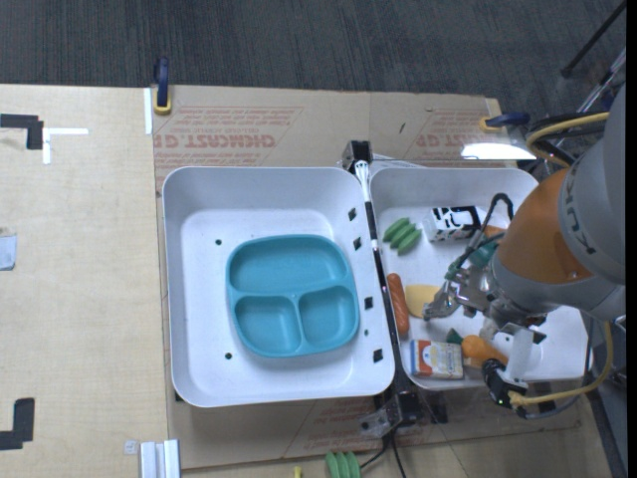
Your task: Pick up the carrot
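Counter (80,297) wood-toned, two white bins. Arm (567,237) enters from 3 o'clock, bent over right bin (453,180); end effector (445,305) state: cannot tell. Left bin (189,267) holds teal divided plate (294,295). Carrot (481,348) at right bin's 5 o'clock, beside carton (436,359).

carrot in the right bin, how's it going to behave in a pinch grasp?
The carrot looks like smooth moulded plastic, so probably stiff, light and a bit slippery. Its rounded shape may roll. It sits close under the hand beside a small carton, so it could get nudged.

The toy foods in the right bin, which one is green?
The ridged green piece near the bin's upper left; the sausage is red-orange, the carrot orange, the wedge pale yellow.
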You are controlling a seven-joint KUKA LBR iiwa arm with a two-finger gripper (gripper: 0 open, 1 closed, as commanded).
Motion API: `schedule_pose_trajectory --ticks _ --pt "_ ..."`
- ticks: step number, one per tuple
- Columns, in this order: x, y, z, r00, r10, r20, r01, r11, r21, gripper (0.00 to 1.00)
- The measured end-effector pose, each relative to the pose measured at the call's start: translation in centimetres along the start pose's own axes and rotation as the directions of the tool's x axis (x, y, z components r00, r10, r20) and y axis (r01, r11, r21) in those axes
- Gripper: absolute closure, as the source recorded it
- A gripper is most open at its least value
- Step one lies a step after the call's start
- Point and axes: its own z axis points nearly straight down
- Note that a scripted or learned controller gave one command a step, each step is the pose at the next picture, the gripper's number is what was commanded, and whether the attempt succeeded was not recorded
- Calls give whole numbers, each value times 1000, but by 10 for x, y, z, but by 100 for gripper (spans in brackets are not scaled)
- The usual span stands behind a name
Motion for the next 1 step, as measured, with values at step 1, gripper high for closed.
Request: schedule_pose_trajectory --ticks 1 --pt "-8 2 0 960 -280 0 280 960 2 0"
